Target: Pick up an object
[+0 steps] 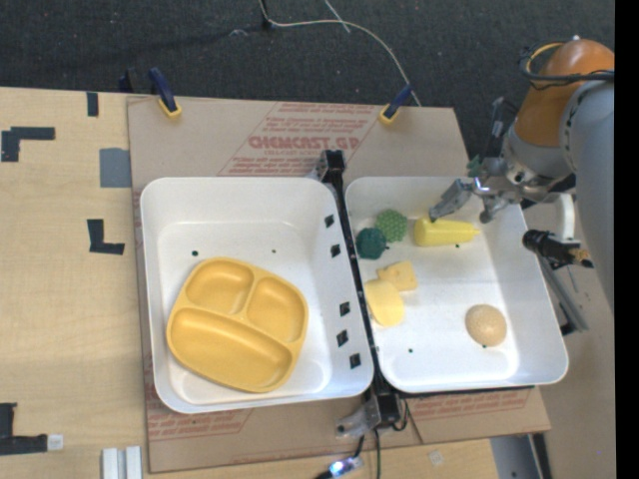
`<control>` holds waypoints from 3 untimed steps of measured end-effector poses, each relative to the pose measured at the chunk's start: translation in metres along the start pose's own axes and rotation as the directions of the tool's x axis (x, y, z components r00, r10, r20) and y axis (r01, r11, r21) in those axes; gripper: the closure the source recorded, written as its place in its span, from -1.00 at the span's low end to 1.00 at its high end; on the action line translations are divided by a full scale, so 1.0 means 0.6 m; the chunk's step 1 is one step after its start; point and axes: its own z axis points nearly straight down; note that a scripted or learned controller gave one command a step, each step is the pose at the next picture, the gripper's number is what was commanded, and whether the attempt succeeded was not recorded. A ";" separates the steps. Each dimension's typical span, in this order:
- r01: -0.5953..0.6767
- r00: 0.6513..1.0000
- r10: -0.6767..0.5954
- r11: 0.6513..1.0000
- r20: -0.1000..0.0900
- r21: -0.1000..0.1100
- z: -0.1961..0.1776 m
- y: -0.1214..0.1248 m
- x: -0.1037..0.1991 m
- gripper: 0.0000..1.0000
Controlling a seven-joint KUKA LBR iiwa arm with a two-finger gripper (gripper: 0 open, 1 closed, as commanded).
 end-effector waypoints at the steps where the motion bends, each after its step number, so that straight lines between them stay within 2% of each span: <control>1: 0.000 1.000 0.000 1.000 0.000 -0.005 0.038 0.001 0.001 -1.00; 2: 0.001 1.000 -0.001 1.000 0.003 -0.005 0.024 0.001 0.001 1.00; 3: -0.001 1.000 0.001 1.000 0.002 -0.010 -0.063 0.001 -0.015 1.00</control>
